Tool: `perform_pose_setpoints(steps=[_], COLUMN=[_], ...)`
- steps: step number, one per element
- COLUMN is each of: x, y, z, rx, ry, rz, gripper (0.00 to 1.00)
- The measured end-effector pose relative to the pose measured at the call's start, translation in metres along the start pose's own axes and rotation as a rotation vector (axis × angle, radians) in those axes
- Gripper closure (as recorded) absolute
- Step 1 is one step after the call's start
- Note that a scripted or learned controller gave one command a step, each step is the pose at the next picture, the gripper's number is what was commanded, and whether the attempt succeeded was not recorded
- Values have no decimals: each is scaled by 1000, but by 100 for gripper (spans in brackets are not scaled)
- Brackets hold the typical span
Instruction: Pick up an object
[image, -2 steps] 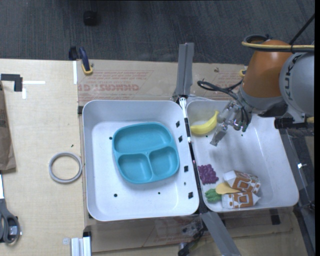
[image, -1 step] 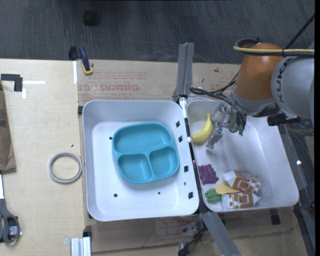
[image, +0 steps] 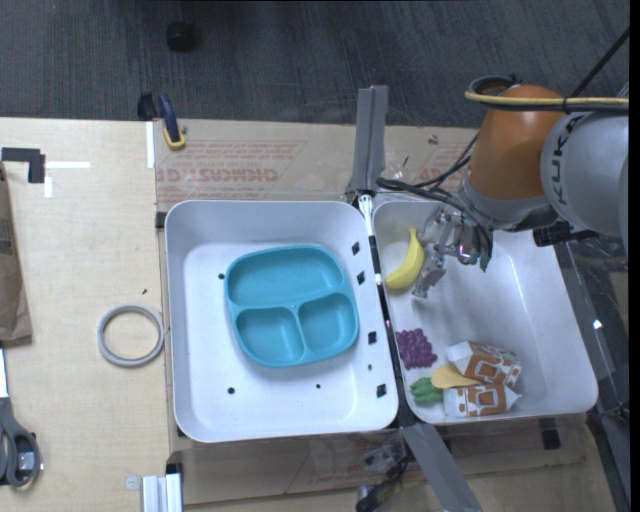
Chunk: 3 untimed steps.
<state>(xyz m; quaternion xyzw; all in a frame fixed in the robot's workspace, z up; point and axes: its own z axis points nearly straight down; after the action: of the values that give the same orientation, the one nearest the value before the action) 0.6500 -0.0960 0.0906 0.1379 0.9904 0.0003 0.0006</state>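
A yellow banana (image: 405, 265) lies at the back left of the right bin (image: 545, 320), close to the divider. My gripper (image: 440, 262) hangs just to the banana's right, very near it or touching it. The orange-banded wrist (image: 515, 140) reaches in above it from the right. A bunch of purple grapes (image: 415, 348) lies further forward by the divider. At the bin's front are a green item (image: 425, 390), a yellow piece (image: 455, 376) and an orange-and-white carton (image: 487, 382).
The left bin (image: 200, 380) holds a blue divided plate (image: 292, 305). On the bench to the left lie a tape ring (image: 130, 333) and scissors (image: 15, 455). A metal post (image: 370, 140) stands behind the divider between the bins.
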Motion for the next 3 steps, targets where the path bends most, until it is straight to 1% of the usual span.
perform_pose_setpoints(steps=[1,2,3], x=[-6,4,7], y=[-6,-1,0], z=[-1,0,0], rx=[-1,0,0], ry=[-2,0,1], rz=[183,-59,106], gripper=[0,0,0])
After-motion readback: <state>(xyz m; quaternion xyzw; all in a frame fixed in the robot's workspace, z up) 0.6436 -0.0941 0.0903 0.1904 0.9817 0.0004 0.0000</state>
